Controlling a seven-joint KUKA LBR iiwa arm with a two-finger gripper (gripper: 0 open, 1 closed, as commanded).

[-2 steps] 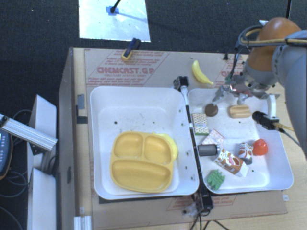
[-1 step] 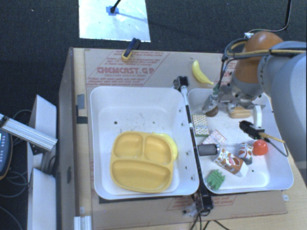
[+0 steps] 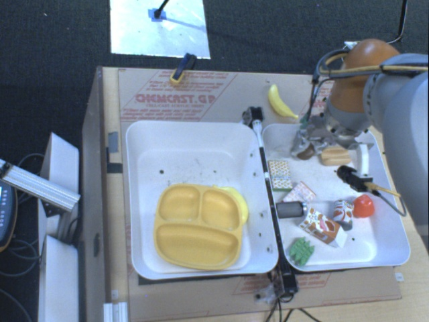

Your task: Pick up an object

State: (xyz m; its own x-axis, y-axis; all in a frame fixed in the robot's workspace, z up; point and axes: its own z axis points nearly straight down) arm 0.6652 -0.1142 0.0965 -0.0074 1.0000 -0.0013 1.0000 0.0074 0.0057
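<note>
**Hand low in the far corner of the right bin, above a small brown object**

The hand (image 3: 305,142) is low in the right bin (image 3: 395,243), in its far corner near the divider. From this slanted view I cannot tell if it is released or clenched, and nothing can be seen held in it. Directly at its tip lies a small brown object (image 3: 305,153). In my judgement this is the thing to be picked, because the hand is placed exactly over it. Whether the two touch is not clear.

Just beside it, toward the arm, lies a tan block (image 3: 334,156). It is close enough that it could be pushed when the hand closes.

Further toward the near rim, the other things are spread apart from each other: a patterned card (image 3: 279,174), a pink box (image 3: 299,192), a dark cylinder (image 3: 289,210), a colourful carton (image 3: 322,226), a red ball (image 3: 364,206) and a green toy (image 3: 301,250). The space between them probably makes each one easier to reach alone.

The left bin (image 3: 144,180) carries a yellow divided plate (image 3: 199,225). A banana (image 3: 281,103) lies outside both bins on the surface (image 3: 221,86), behind the right bin.
</note>
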